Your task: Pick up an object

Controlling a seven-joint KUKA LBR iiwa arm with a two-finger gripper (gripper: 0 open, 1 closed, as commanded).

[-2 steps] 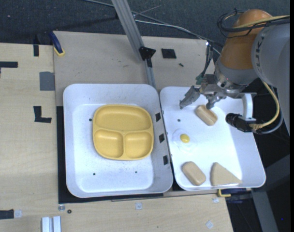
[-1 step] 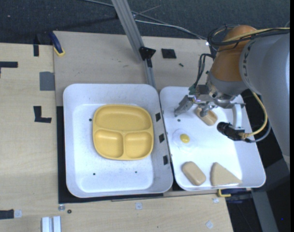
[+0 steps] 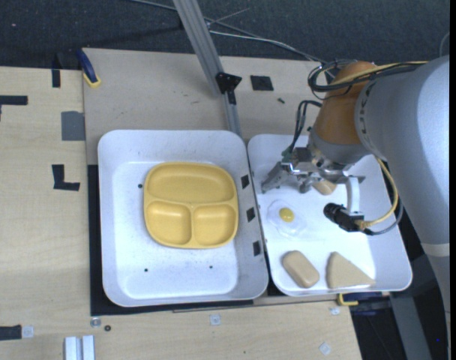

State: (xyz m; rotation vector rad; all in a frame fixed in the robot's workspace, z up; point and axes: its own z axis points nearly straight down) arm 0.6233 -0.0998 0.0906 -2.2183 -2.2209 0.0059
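**Two tan pieces at the near rim, pincer low over the right bin**

Nearest the camera, along the near rim of the right bin, lie two tan items: a rounded loaf-shaped piece and, just beside it to the right, a wedge-shaped piece. They are close but do not appear to touch. Farther in, near the middle of that bin, sits a small fried-egg shape, a yellow dome on a pale, almost clear flat patch that blends into the white floor.

Above the egg, toward the bin's far side, the pincer hangs from the grey arm with its orange band. Its metal fingers are parted, one reaching out to the left toward the wall between the bins, and nothing sits between them. Whether the tips touch the bin floor cannot be told.

Over in the left bin rests a yellow divided plate with three compartments, on the wooden bench.
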